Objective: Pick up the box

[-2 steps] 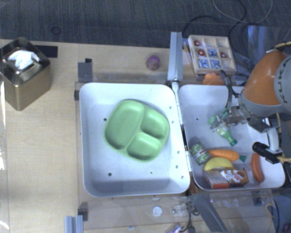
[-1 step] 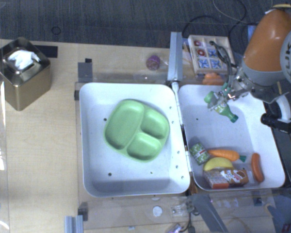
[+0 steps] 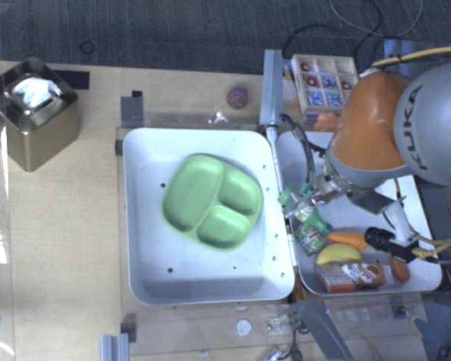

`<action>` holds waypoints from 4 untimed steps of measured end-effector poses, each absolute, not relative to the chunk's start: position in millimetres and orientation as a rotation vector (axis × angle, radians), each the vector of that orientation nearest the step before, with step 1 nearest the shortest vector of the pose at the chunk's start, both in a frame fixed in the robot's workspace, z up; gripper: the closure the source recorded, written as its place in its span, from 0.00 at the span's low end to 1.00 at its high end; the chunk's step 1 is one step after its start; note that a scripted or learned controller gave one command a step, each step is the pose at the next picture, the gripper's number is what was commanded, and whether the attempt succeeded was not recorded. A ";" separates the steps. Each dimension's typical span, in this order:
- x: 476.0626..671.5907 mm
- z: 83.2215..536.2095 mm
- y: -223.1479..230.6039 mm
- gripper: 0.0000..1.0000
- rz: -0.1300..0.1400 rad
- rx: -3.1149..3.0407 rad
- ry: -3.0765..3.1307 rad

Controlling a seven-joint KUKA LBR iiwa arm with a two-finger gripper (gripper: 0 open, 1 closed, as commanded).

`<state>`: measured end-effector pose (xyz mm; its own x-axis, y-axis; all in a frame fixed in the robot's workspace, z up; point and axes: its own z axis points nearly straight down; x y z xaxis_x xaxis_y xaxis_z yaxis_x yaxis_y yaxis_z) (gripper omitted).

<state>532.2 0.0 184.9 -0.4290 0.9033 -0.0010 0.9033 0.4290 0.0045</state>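
At the near edge of the right bin [image 3: 430, 275] the box [image 3: 351, 276] is seen, a reddish-brown carton lying flat with its long side along the near wall. Just behind it a yellow banana-shaped piece [image 3: 338, 254] is set, touching or nearly touching it, and an orange carrot [image 3: 347, 239] lies just beyond that. A little farther back, by the wall shared with the left bin [image 3: 150, 269], a green bottle [image 3: 310, 230] is found, and the gripper [image 3: 310, 196] is held above it, largely hidden under the wrist; whether it is open or closed cannot be told, and nothing is seen in its grasp. The approach is judged to be in hand, with the box not yet reached. A shift toward the near wall is called for next, then a descent over the box that stays clear of the yellow piece. In the left bin a green divided plate [image 3: 213, 201] is laid.
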 end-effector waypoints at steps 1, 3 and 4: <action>554.3 186.2 -71.9 1.00 0.005 1.478 2.763; 553.5 185.1 68.6 1.00 0.005 1.650 2.670; 584.9 211.9 26.2 1.00 0.007 1.413 2.798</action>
